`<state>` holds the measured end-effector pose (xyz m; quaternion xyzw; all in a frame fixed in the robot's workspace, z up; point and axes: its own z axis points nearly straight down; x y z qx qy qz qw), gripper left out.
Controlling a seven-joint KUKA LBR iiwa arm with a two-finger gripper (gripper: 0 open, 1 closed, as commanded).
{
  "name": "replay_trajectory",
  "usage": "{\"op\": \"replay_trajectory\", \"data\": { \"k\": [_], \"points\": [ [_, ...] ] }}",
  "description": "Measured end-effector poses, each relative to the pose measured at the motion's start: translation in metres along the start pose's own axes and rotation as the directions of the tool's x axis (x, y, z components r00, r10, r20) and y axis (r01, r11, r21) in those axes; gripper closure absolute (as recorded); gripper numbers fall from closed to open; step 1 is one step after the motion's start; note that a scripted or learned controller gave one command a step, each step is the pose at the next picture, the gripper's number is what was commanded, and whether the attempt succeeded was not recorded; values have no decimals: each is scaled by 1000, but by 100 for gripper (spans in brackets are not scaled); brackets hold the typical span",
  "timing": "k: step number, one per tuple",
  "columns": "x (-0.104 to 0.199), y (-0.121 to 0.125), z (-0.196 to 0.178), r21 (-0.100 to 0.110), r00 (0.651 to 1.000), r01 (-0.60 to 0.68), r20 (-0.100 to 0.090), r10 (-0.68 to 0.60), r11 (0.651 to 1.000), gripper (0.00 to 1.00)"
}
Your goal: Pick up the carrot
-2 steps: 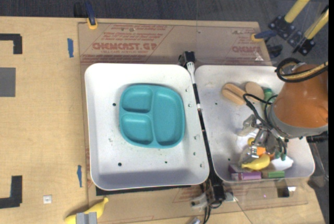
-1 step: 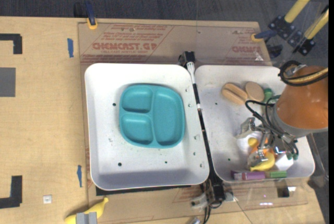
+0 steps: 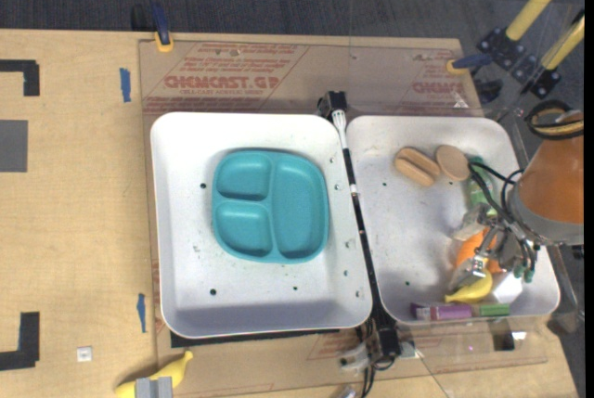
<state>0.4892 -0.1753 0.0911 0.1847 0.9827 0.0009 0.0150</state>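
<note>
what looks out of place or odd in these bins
Nothing is spilled or damaged. The right bin has its toys crowded into the corner under the gripper, the carrot half buried, while the teal plate sits bare.

Carrot [image 3: 467,247] half hidden under pincer [image 3: 483,259].

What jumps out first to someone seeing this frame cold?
The teal divided plate sits alone in the middle of the left bin. In the right bin, the clutter bunches at the right side, where the end effector is down among an orange carrot and a yellow banana. Two tan bread-like pieces lie apart at the bin's far end.
</note>
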Motion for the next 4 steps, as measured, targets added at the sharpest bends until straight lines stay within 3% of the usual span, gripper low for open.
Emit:
{"op": "replay_trajectory", "data": {
  "k": [1, 2, 3, 4],
  "points": [
    [27, 59, 0, 0, 969, 248, -10, -248, 969, 0],
    [21, 62, -12, -1, 970, 243, 15, -243, 970, 100],
    [-97, 104, 4, 2, 999, -53, -11, 53, 999, 100],
    [-63, 175, -95, 3, 965, -260, -14, 260, 966, 100]
  ]
}}
